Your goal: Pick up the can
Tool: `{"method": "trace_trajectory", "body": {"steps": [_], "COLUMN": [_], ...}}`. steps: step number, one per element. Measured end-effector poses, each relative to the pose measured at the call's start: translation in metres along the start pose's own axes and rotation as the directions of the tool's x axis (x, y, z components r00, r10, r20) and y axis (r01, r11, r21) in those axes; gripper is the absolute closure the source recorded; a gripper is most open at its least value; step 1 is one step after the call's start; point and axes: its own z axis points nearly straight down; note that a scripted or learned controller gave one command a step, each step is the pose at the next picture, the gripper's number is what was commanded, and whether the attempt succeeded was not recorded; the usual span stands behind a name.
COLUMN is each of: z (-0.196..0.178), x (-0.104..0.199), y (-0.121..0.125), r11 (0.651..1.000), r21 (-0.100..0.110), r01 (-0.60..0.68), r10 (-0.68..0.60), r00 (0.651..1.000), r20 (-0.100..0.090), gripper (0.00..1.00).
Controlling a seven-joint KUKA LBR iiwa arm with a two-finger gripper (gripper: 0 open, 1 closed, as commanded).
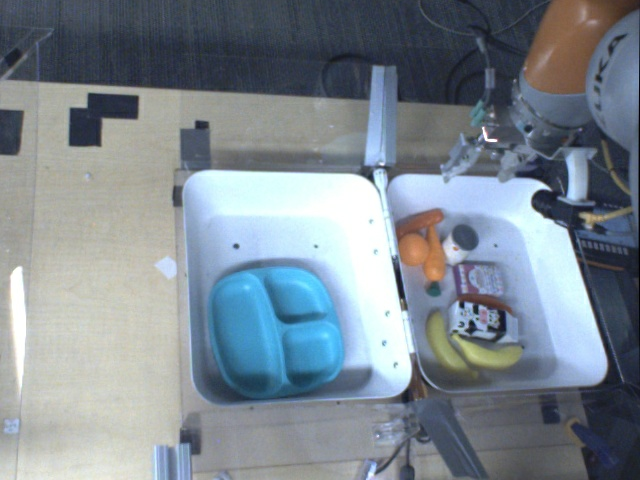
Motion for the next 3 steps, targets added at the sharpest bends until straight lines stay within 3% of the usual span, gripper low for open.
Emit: {"method": "trace_trajectory", "body": {"steps": [1, 2, 3], "z": [0.085, 0.146, 0.132], "x": [-0.046, -0.079, -0.077], "y": [-0.015, -0.020, -0.017], "r11": [1.000, 1.000, 1.000], "r21": [0.000, -0.003, -0.012], "r01": [0.002, -0.025, -0.023], "r10": [-0.002, 0.025, 0.023], "r00": [1.000, 1.000, 1.000], "r20": [0.001, 0.002, 0.001], "gripper": [0.00, 0.00, 1.00]}}
